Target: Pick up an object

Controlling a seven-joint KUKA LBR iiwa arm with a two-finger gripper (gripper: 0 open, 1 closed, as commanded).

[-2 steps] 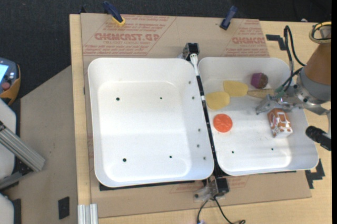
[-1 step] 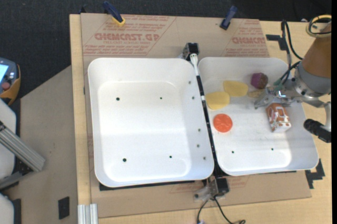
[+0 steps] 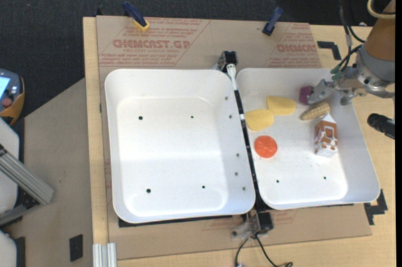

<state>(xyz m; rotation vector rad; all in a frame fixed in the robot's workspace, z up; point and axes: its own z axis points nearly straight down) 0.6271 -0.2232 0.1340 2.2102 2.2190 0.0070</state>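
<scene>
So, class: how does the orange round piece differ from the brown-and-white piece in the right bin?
The orange round piece is a flat-looking disc in one colour; the brown-and-white piece is longer, blocky and patterned. The orange one lies near the bin's left wall, the brown-and-white one further right, nearer the gripper. Both rest untouched in the right bin.

Cardboard-topped bench (image 3: 188,39) under two white bins (image 3: 125,152)

The arm (image 3: 380,46) reaches in from the right, wrist tilted leftward, its claw (image 3: 328,91) seemingly low.
</scene>
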